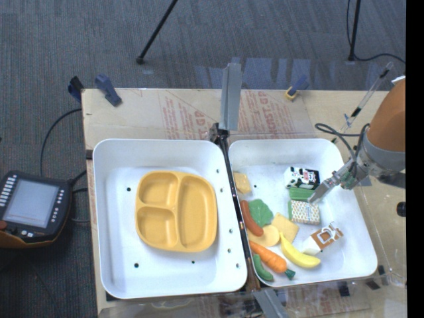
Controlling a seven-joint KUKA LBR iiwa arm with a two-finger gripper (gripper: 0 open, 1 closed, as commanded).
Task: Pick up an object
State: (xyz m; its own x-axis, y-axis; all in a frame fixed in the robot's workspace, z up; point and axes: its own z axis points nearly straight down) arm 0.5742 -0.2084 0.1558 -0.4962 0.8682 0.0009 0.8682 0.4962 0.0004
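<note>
Now the arm (pixel 387 134) comes in from 3 o'clock, and its fingers (pixel 319 194) reach down into the right bin (pixel 344 152). The tip is at the green block (pixel 299 193), just above the patterned block (pixel 305 211). I cannot tell if the fingers are released or clenched, because the tip is too small and slightly blurred; nothing is visibly between them.

The right bin holds many toy foods. At 12 o'clock from the green block lies the cow carton (pixel 302 176), touching it. At 5 o'clock from the patterned block lies a small house-shaped box (pixel 326 237). The banana (pixel 297 253) lies near the lower rim, beside the cheese wedge (pixel 287 226). More to 9 o'clock are the lettuce (pixel 260 212), the sausage (pixel 250 218) and, lower, the carrot (pixel 269 256). A pale biscuit (pixel 242 182) sits near the left wall of this bin.

The left bin (pixel 112 158) carries a yellow tray (pixel 177 211) with three compartments. Both bins rest side by side on the desk (pixel 165 114). At 9 o'clock, off the desk, a pendant (pixel 32 207) with a screen lies on the floor.
</note>
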